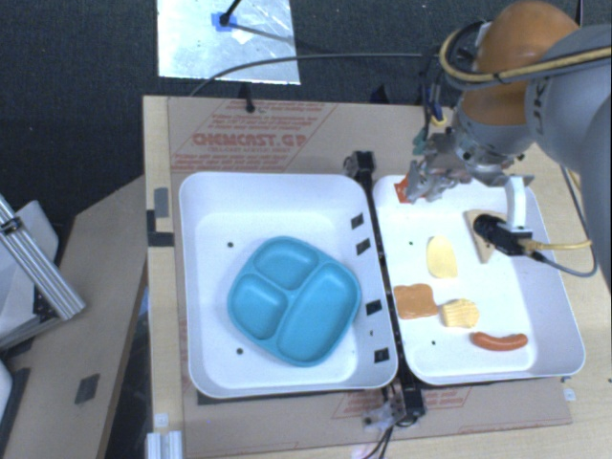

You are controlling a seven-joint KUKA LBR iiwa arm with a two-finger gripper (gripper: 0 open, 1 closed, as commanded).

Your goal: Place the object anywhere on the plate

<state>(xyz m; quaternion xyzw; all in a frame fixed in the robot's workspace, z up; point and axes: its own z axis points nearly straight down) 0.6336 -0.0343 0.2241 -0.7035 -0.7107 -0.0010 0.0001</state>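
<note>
The camera view looks down on two shallow white plastic bins set side by side on a brown cardboard sheet with red print. In the left bin lies a blue plastic plate with three compartments, near the bin's middle and turned at a slant. The grey arm with its orange band comes in from the right and bends down over the right bin, with the gripper low at that bin's far left corner, close to the wall between the bins. A small orange-red piece shows right at the gripper's tip; whether the pincer is wide, narrow or closed on this piece I cannot tell. It is well apart from the plate, across the dividing wall. On the right bin's floor lie a pale yellow oval slice, a brown toast-like slab, a yellow ridged chip touching the slab's right side, and an orange-red sausage near the front edge. Beyond the bench lies a silvery foil sheet.
</note>
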